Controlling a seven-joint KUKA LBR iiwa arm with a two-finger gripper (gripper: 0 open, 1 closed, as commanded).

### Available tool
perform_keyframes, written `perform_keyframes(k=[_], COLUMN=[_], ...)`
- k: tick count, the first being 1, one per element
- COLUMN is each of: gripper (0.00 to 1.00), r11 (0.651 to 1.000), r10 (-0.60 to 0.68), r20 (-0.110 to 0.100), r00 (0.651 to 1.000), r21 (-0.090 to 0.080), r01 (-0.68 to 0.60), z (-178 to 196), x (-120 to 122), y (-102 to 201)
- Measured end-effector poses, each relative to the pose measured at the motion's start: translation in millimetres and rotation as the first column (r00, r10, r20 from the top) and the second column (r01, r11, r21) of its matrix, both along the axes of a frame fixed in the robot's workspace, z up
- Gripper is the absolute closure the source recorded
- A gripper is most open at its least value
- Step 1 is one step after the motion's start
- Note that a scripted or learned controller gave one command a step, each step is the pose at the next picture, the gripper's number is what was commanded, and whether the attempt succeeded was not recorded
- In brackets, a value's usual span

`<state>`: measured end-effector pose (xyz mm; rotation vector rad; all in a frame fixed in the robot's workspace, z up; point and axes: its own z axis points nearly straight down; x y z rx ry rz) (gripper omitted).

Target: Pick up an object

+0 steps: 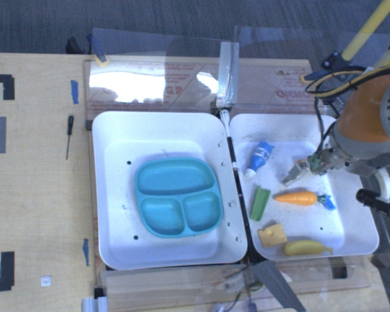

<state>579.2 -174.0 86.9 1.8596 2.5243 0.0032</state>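
Observation:
The right bin [359,229] holds several toy items: a blue and white tube [260,156], a green block [260,203], an orange carrot [296,199], a tan yellow wedge [272,234] and a yellow banana [307,247]. My gripper [300,170] reaches in from the right, low over the bin's middle. It sits just above the carrot in the view and to the right of the tube. Nothing is seen held in it.
The left bin [110,148] holds a blue divided plate [177,195]. A clear panel with a metal post [227,77] stands behind the bins. The grey arm with its orange band [367,119] and cables hang over the right bin's far right corner.

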Motion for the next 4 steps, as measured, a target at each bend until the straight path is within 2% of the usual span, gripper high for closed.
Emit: perform_keyframes(k=[1,2,3,4], gripper=[0.0,0.0,1.0,0.0], r11=[0.976,0.969,0.969,0.969], r10=[-0.217,-0.247,-0.246,-0.246], r20=[-0.003,-0.006,0.005,0.003], r00=[0.976,0.969,0.969,0.969], r21=[0.007,0.011,0.006,0.007], r01=[0.217,0.247,0.246,0.246], z=[-0.4,0.7,13.3,12.2], x=[56.7,17.1,19.7,19.2], y=[-27.1,-28.5,-30.0,-29.6])
